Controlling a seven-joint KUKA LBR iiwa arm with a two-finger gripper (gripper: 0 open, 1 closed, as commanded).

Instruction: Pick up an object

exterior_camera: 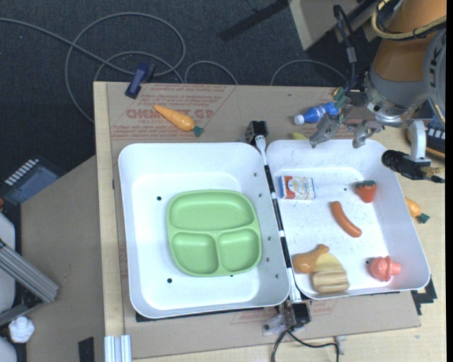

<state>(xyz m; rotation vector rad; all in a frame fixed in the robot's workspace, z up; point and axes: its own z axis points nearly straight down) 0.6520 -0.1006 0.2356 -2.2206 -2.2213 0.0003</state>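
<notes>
The hand (342, 133) hung spread and empty over the far rim of the right bin (403, 226), well apart from the sausage (346, 218) lying mid-bin, so a descent there would likely close on nothing.

grey arm (396, 78), orange band (417, 18)

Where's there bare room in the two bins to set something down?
Left bin: a bare white margin all around the green tray, widest along the top. Right bin: a bare patch in the middle between the small carton, sausage and bread. Its bottom edge is crowded; the tool hangs over its top rim.
</notes>
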